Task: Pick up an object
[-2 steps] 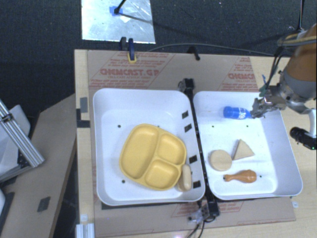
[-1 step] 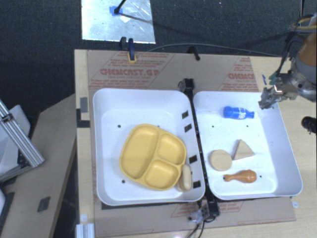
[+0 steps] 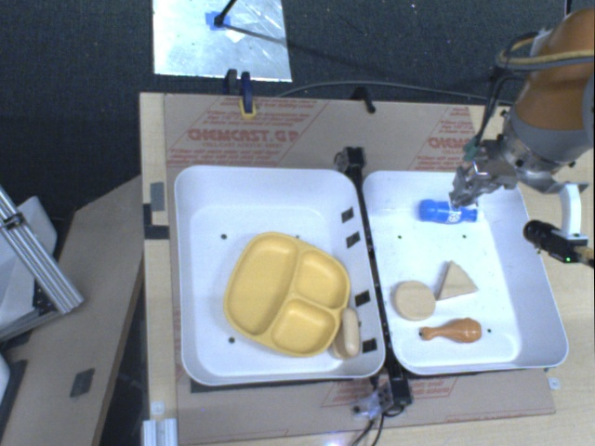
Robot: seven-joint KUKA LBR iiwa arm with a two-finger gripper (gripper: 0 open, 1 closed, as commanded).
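Note the current position: the hand (image 3: 462, 196) sits low over the far part of the right bin (image 3: 530, 277), directly at the right end of the blue cylinder (image 3: 444, 212). The blue cylinder lies on its side on the bin floor, and its right end is partly covered by the hand.

Whether the hand is spread or closed cannot be read from this view, nor whether it has any hold on the blue cylinder. Treat the pick as not confirmed: the object appears to rest on the bin floor, with no sign of lift.

Judge progress as follows. The approach looks complete; the grip and the lift remain to be done or verified.

Other candidates lie well apart toward the near side of the same bin: a tan disc (image 3: 414, 300), touching a pale wedge (image 3: 456, 282), and an orange pear-shaped piece (image 3: 453, 331) just nearer. The left bin (image 3: 209, 203) holds a yellow divided tray (image 3: 288, 293) with a small beige piece (image 3: 349, 333) against its near right edge.
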